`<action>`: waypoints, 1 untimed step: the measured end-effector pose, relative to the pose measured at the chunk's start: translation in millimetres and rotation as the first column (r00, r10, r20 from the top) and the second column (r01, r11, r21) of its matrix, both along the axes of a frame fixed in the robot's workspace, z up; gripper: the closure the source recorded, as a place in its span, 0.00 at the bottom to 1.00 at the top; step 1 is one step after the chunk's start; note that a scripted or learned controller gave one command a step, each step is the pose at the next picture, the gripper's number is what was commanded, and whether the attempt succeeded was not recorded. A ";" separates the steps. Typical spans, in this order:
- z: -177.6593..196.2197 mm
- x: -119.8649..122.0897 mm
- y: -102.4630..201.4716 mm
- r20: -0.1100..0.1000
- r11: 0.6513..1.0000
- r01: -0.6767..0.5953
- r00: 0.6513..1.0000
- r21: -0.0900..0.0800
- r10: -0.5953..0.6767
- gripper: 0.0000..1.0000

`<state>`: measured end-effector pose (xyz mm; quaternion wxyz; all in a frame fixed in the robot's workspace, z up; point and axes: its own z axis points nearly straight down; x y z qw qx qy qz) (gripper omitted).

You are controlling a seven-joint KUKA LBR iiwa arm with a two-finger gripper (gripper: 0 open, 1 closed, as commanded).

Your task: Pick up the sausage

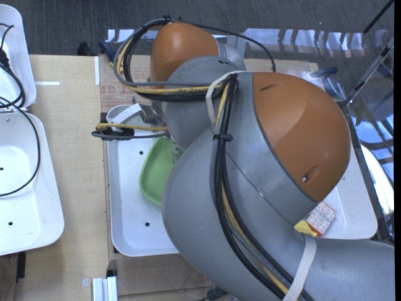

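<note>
The grey and orange arm (pixel 250 168) reaches in from the right and covers most of the right bin (pixel 128 231). Its wrist end (pixel 182 61) hangs over the bin's far part, and the gripper is hidden beneath it. A light green object (pixel 156 171) lies in the bin, sticking out from under the arm's left side. No sausage can be made out in the bare part of the bin; the arm hides the rest of it.
The left bin (pixel 28 187) sits at the left edge, with a black cable (pixel 12 93) looping over it. Bare wooden bench (pixel 72 105) separates the two bins. Yellow and black cables (pixel 125 129) run off the wrist over the right bin's far left corner.
</note>
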<state>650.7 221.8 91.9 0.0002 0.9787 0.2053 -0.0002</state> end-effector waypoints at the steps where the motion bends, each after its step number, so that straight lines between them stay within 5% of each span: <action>1: 8.6 1.0 -0.7 0.004 1.000 0.005 1.000 0.003 -0.005 1.00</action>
